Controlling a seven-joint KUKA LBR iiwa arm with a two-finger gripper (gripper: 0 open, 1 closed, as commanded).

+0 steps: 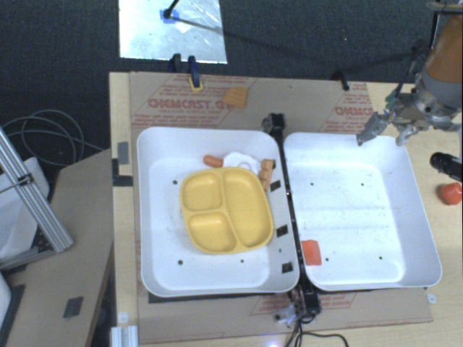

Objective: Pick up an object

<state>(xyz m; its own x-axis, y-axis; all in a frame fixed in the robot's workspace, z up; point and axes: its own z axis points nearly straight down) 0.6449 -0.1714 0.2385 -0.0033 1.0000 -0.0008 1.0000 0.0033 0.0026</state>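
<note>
Progress: judging by the view, the pick has not begun; nothing is lifted, and every object lies in a bin.
Gripper (383, 130): hangs over the far right corner of the right bin (405, 194), above its rim, well apart from all objects; its two fingers are spread apart with nothing between them.
Left to do: choose an object, travel to it, descend, close, lift.
Nearest candidate: orange block (311, 251), alone at the near left edge of the right bin, next to the divider between the bins; small, squarish, matte, with flat faces that look easy to pinch.
Tray (226, 210): yellow, smooth plastic, rounded corners, three compartments, lying flat in the middle of the left bin (155, 194); broad and shallow, likely awkward for a two-finger grasp.
Sausage (213, 161): small, orange-red, rounded cylinder, just beyond the tray's far edge.
White piece (242, 161): pale, curved, glossy, beside the sausage; it blends with the bin floor and its shape is hard to tell.
Tan piece (267, 170): short, brownish, blocky, near the divider, just off the tray's far right corner.
Bins: white, shallow, smooth moulded plastic with rounded rims and small dark holes in the floor.
Bench (181, 100): brown cardboard with red print, matte.
</note>
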